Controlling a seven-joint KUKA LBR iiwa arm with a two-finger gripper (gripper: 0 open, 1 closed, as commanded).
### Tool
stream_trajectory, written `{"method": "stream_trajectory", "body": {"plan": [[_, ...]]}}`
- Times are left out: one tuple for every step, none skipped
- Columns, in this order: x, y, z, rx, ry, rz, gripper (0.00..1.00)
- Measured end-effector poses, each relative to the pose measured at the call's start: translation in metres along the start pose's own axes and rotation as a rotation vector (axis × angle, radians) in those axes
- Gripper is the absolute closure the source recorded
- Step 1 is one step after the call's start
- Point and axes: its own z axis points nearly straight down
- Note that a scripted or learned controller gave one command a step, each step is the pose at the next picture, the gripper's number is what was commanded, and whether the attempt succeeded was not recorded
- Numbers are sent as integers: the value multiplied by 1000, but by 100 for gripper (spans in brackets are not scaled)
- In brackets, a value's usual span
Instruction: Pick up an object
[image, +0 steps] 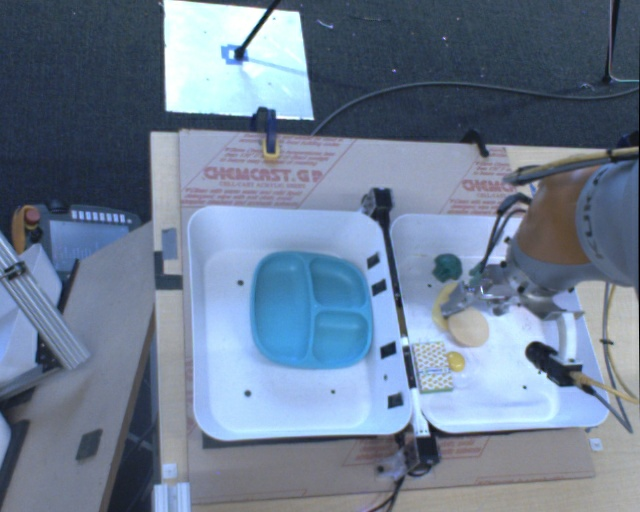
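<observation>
Operator, you had gripper (462, 300) low in right bin (500, 405), touching beige disc (468, 328) and banana (441, 309); grip state could not be told. Green ball (447, 266) just beyond. Blue tray (309, 308) sat in left bin (215, 400).

- The arm (585, 225) is a thick, rounded grey tube with a smooth matt shell.
- A broad orange band (548, 222) wraps it just above the wrist.
- Below the band sits a paler grey wrist collar.
- The gripper (470, 296) is bare silvery metal, small and angular.
- Thin dark cables loop beside the wrist.
</observation>
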Motion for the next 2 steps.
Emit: {"method": "stream_trajectory", "body": {"plan": [[0, 2, -13, -6, -2, 0, 100], [0, 1, -78, -9, -2, -3, 100]]}}
